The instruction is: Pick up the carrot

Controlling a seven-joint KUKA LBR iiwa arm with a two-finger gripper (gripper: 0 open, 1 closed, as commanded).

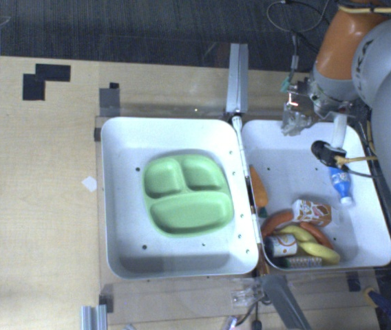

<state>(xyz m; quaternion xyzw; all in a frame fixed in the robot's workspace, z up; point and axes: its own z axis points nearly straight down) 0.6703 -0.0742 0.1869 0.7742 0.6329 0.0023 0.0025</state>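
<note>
The carrot [258,189] is a slim orange piece lying lengthwise against the left wall of the right bin [367,249]. My gripper [294,124] hangs over the far left corner of that bin. It is well behind the carrot and a little to its right, and apart from it. Nothing shows in the gripper.
A green divided plate [187,193] lies in the left bin [123,253]. The right bin's near part holds a red sausage [279,221], a banana [314,247], a dark can [282,246] and a brown packet [312,212]. A small bottle with a blue label [342,185] lies at its right.
</note>
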